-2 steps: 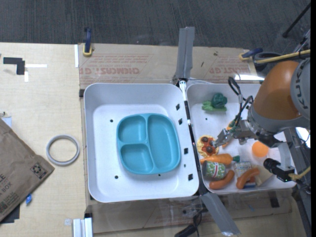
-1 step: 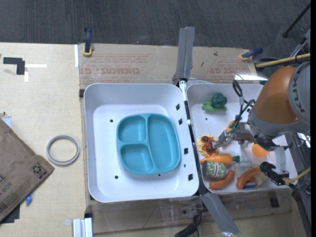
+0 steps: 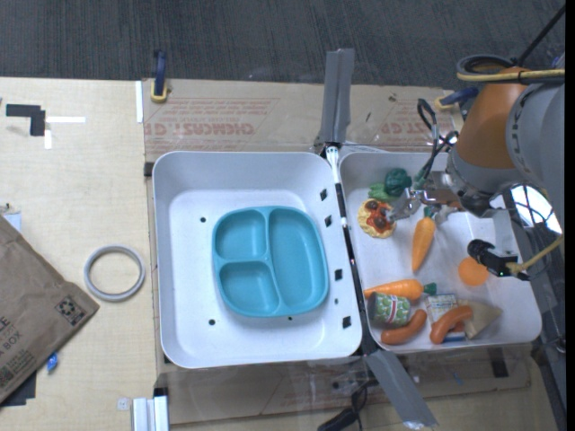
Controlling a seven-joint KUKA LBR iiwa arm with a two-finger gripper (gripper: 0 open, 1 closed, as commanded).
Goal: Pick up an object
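Lying in right bin [image 3: 530,329], toy carrot [image 3: 421,243] sits near centre, tilted, green top just beside gripper [image 3: 415,199]. Finger state: cannot tell. Pizza slice [image 3: 376,217] to left, sausages [image 3: 403,327] along front wall. Left bin [image 3: 180,241] holds teal divided plate [image 3: 269,261].

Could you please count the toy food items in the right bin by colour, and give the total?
Orange or red: 6: upright carrot, lying carrot, round orange ball, two sausages, pizza slice
Green: 2: leafy vegetable, green packet
Tan: 1: beige wedge
Total: 9
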